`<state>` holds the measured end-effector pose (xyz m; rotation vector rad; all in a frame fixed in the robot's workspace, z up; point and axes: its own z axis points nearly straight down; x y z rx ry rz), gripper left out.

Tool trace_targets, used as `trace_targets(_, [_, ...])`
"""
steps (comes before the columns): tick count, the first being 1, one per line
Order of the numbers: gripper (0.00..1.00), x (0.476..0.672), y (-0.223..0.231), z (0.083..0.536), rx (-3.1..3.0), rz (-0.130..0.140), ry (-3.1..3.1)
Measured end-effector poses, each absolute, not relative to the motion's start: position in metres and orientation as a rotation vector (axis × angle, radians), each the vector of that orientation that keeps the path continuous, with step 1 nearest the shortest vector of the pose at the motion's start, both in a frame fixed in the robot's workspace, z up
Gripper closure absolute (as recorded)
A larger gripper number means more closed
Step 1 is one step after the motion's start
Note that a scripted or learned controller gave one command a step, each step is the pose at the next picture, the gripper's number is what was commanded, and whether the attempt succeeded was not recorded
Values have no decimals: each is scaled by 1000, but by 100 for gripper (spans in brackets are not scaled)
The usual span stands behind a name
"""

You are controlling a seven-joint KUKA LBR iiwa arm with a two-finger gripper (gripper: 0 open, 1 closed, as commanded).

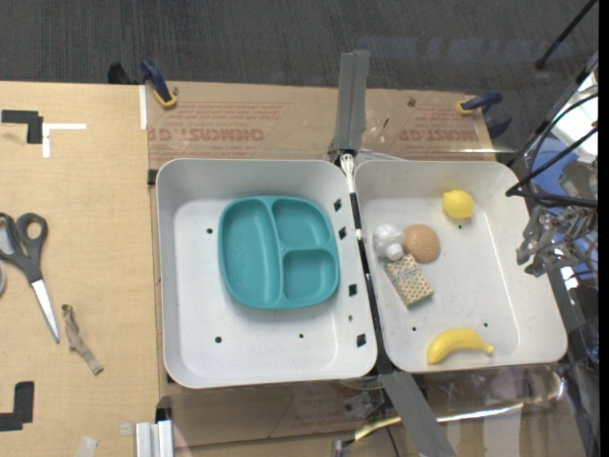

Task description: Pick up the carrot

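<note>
Gripper [544, 244] first: spotted out over the right bin's [481, 279] right wall, high and off to the side. Couldn't tell whether clenched or released, too much cable and glare around it. Saw nothing carried.

Hunted for the carrot next and couldn't name it for certain. Picked as the best guess a tan-orange lump [422, 243] in the middle of that bin, rounded rather than long, possibly seen end-on. Found it wedged between a white piece [387, 244], touching on its left, and a patterned box [410, 281] just below. Tight cluster, so judged a clean approach awkward from the left or from below and easier from the open right side.

Noted a lemon [458, 205] near the back wall, apart from the cluster, and a banana [459, 346] well clear along the front wall. Counted neither as an obstacle.

Clocked a teal tray [280, 252] lying flat in the left bin [190, 336], likely set there to receive things. Left scissors [29, 255] on the counter [76, 169] out of the reckoning.

Judged the pick not yet begun.
</note>
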<state>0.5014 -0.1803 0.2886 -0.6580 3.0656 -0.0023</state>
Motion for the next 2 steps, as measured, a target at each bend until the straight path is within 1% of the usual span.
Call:
trace_targets(1, [100,517,-200,269,-1113,-1,2932])
trace_targets(2, [100,516,-142,273,-1464,-1,2773])
